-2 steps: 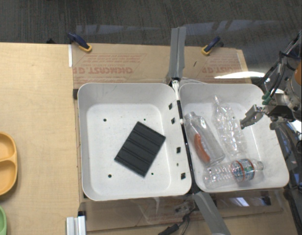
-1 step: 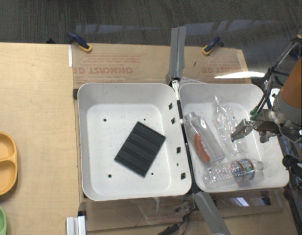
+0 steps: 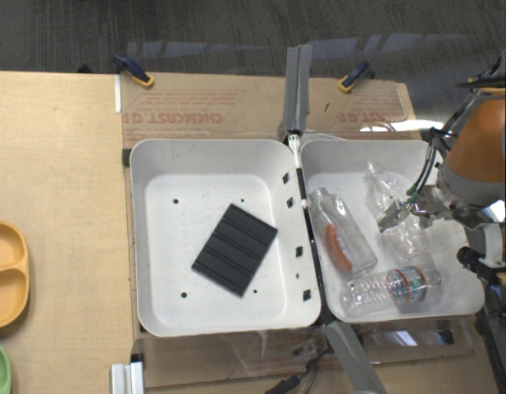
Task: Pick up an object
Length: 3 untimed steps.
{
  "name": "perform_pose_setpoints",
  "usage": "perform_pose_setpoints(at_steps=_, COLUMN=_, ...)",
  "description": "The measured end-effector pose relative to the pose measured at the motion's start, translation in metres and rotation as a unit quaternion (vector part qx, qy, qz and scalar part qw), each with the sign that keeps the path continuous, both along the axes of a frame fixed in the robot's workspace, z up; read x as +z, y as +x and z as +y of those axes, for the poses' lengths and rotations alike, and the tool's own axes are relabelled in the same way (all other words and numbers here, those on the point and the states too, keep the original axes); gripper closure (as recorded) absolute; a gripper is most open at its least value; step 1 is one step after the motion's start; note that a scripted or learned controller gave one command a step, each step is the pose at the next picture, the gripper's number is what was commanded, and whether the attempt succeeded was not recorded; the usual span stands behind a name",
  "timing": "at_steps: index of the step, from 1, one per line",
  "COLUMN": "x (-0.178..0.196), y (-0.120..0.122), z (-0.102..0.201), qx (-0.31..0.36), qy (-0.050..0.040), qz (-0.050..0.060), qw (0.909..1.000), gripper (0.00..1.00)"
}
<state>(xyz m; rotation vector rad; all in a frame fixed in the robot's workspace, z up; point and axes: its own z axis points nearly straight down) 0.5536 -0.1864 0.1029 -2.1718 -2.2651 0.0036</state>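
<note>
Over the right bin [image 3: 314, 158], we saw the gripper [image 3: 392, 217] low among crumpled clear plastic wrap [image 3: 384, 189], its fingers close together at the tips; whether they pinched the wrap we could not tell. Just toward the divider from the gripper lay a clear bottle [image 3: 341, 226] with an orange-red item [image 3: 338, 249] touching its side. Nearer the bin's front wall lay a second clear bottle [image 3: 394, 287] on its side. Beyond the divider, the left bin [image 3: 146, 220] bore a black ribbed slab [image 3: 235, 249].
</note>
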Motion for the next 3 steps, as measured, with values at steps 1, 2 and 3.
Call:
perform_pose_setpoints(at_steps=1, x=-0.012, y=0.067, z=0.028, qx=0.005, qy=-0.0005, qz=-0.002, qw=1.0000, gripper=0.00)
perform_pose_setpoints(at_steps=2, x=-0.002, y=0.068, z=0.027, qx=0.007, qy=-0.0012, qz=-0.002, qw=1.0000, gripper=1.00)
perform_pose_setpoints(at_steps=3, x=0.089, y=0.106, z=0.102, qx=0.111, qy=-0.0007, qz=-0.003, qw=0.9938, gripper=1.00)
